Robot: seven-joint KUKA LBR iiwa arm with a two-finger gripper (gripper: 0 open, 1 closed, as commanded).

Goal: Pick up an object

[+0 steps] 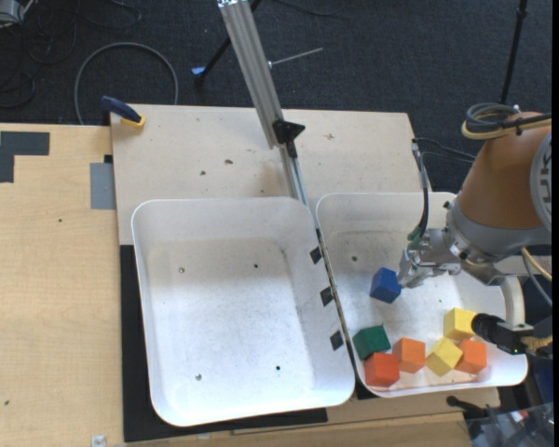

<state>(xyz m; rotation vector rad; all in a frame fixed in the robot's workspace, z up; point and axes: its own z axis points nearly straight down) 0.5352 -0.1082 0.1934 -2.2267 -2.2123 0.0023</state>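
I have the hand (412, 270) low in the right white plastic bin (373, 214), at the frame's right, touching the small blue cube (385, 286); whether it pinches it I cannot tell. The other coloured cubes (419, 352) crowd the bin's lower edge, so this lone one is easiest to reach

Blue cube (385, 286), seemingly speckled white bins (233, 250)

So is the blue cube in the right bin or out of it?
In: the blue cube sits within the right bin, apart from the other blocks, with the gripper right beside it.
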